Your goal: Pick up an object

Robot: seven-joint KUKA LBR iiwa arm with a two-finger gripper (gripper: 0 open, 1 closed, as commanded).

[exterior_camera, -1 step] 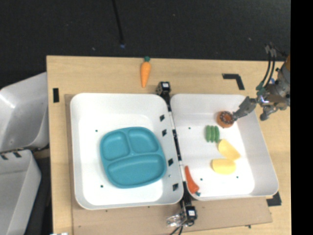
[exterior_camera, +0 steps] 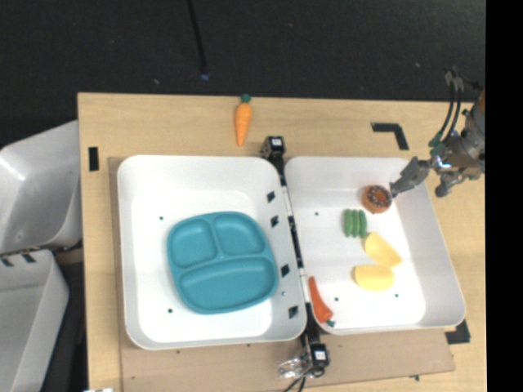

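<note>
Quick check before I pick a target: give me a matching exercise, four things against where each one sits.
Things:
1. teal plastic divided plate
2. orange toy carrot with green top
3. small green ridged toy vegetable
4. red-orange toy pepper

Places:
A. on the wooden bench, beyond the bins
B. middle of the right bin
C. left bin
D. near-left corner of the right bin

Pairs: 1-C, 2-A, 3-B, 4-D

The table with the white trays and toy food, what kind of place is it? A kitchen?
Probably not a kitchen but a robot practice bench: a wooden bench bearing two white bins, play food such as a carrot, and a robot claw reaching in.
</note>
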